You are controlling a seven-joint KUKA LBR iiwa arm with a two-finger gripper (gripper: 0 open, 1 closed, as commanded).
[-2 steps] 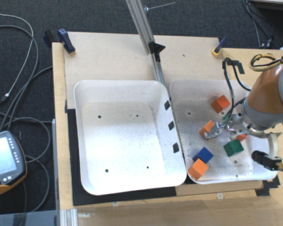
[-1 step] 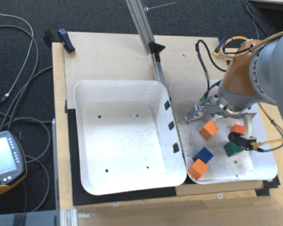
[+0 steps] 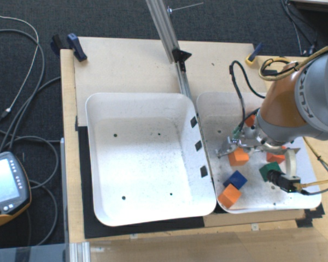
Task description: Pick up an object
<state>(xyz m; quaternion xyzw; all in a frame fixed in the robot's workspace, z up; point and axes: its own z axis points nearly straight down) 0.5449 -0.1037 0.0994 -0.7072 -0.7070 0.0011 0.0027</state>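
The arm reaches in from the right over the right bin (image 3: 213, 105). Its gripper (image 3: 236, 146) hangs low near the bin's middle. An orange cube (image 3: 240, 157) lies directly under and against the gripper's tip; I cannot tell whether it is held. In front of it a blue cube (image 3: 238, 179) rests on the bin floor, with a second orange block (image 3: 228, 196) by the front rim. A green piece (image 3: 270, 170) lies to the right of the cube. A red-orange piece (image 3: 275, 157) peeks out from under the wrist.
The left bin (image 3: 98, 113) stands beside the right one, sharing a wall with black clips. A slanted aluminium rail (image 3: 163, 23) runs from the top down to the bins. Black cables (image 3: 238, 86) loop near the wrist. A small green and red item (image 3: 247, 122) sits behind the gripper.
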